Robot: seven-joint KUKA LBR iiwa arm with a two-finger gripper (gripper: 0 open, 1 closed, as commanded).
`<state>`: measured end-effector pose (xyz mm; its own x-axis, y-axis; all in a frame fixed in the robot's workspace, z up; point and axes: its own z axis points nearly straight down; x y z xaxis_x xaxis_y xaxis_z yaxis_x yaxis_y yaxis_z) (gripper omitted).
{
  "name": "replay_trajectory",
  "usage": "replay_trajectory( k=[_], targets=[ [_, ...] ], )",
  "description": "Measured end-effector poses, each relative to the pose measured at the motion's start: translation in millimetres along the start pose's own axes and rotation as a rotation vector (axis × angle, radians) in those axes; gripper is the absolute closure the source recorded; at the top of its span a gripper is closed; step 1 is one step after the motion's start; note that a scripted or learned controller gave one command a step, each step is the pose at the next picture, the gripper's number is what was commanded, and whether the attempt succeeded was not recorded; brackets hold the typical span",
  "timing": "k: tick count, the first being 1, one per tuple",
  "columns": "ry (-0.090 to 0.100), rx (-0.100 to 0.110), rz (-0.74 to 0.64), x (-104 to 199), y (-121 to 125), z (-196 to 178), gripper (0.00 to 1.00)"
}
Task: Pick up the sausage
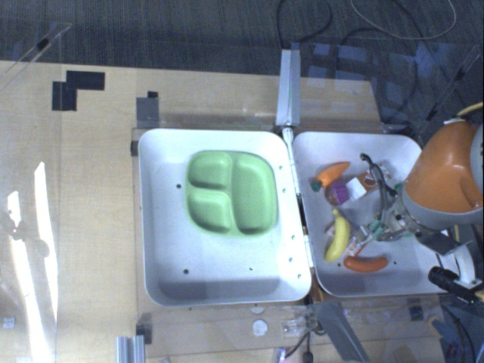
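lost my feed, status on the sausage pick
Gripper low in right bin, just above sausage. Sausage lying on bin floor, not gripped. Banana close alongside.

Red sausage (366, 263), yellow banana (338, 238), green tray (231, 191), wht bins (159, 225).

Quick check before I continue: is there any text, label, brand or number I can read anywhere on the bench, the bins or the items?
None can be read.
The purple item in the right bin has a white part that may be a label; too blurred to read.
The sausage, banana, carrot and green tray show no markings.
The black shapes on the bench are plain marks, not letters.
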<state>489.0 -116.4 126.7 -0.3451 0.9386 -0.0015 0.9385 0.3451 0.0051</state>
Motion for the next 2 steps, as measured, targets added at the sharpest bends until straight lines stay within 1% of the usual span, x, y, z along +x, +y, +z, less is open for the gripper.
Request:
replay_trajectory(
  k=[1,2],
  targets=[
    [-0.016,-0.025,0.197,16.8,13.4,25.6,1.0],
    [-0.027,-0.026,-0.13,11.8,13.5,25.3,1.0]
  ],
)
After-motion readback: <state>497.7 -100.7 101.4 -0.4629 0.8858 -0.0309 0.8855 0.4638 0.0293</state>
